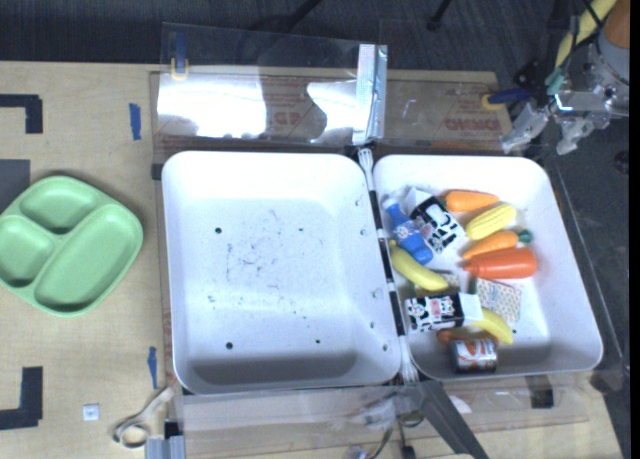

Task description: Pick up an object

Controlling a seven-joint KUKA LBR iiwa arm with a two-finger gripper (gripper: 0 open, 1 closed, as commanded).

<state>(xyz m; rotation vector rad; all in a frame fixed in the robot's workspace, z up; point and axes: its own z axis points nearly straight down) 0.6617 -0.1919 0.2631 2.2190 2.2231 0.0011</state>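
- Two-finger gripper (548,133) parked at far right, just past the far right corner of the right shallow white bin (578,277); fingers splayed apart, nothing between them.
- All pickable items piled in that right bin, toward its left wall; left shallow white bin (190,197) bare.
- Closest candidates to gripper: orange plastic carrot (470,201) and yellow corn cob (484,219), both near and left of it.
- Long axes of both roughly left-right, slightly tilted; probably needs fingers closing across near-far.
- Bigger orange carrot (498,264) further toward the near side, same orientation, more open space on its right.
- Yellow banana (420,274), black-and-white carton (437,225), small red can (473,352): crowded or farther from gripper, likely worse picks.
- Green divided plate (66,243) far left on bench, irrelevant.
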